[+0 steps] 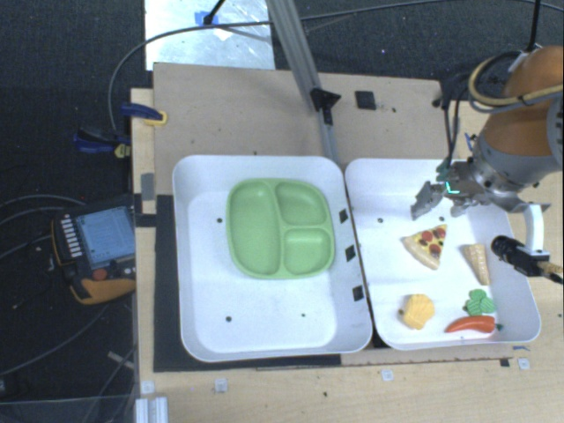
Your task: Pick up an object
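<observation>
Several toy foods lie in the right bin [381, 263]: a pizza slice [427, 244], a beige cone-shaped piece [478, 262], a yellow corn piece [417, 310], a green broccoli [479, 302] and a red chilli [470, 325]. My gripper [441, 199] hangs over the upper part of this bin, just above and slightly behind the pizza slice. Its dark fingers spread apart, with nothing between them.
The left bin [203, 324] holds a green divided plate [280, 227]. A grey pole [295, 47] slants across the back of the bench. A handheld pendant [95, 249] and cables lie on the floor at the left.
</observation>
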You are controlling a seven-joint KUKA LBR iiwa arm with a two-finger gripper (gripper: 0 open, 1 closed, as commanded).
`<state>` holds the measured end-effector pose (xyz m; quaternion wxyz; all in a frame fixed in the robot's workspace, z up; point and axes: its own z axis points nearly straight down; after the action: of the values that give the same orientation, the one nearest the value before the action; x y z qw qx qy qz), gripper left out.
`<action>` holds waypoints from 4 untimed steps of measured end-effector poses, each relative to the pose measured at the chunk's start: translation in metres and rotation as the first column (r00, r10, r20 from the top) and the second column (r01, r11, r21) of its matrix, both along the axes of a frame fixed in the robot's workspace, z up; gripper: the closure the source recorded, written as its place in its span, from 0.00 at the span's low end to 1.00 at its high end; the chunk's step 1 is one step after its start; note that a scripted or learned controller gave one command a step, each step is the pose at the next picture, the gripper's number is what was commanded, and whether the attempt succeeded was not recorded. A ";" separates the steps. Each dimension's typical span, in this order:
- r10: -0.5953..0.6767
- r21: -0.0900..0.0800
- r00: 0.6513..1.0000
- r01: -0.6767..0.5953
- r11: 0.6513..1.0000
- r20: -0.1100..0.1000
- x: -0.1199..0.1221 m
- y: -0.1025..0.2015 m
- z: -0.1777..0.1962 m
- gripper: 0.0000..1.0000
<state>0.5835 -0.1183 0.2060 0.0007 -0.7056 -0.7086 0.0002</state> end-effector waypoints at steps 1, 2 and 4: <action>0.000 0.000 1.000 0.000 1.000 0.002 0.001 0.000 0.001 0.00; -0.003 -0.001 1.000 0.003 1.000 0.000 0.002 0.000 -0.041 0.00; -0.004 -0.006 1.000 0.004 1.000 0.009 0.000 -0.006 -0.117 0.00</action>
<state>0.5837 -0.1242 0.0885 -0.0046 -0.7071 -0.7071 -0.0010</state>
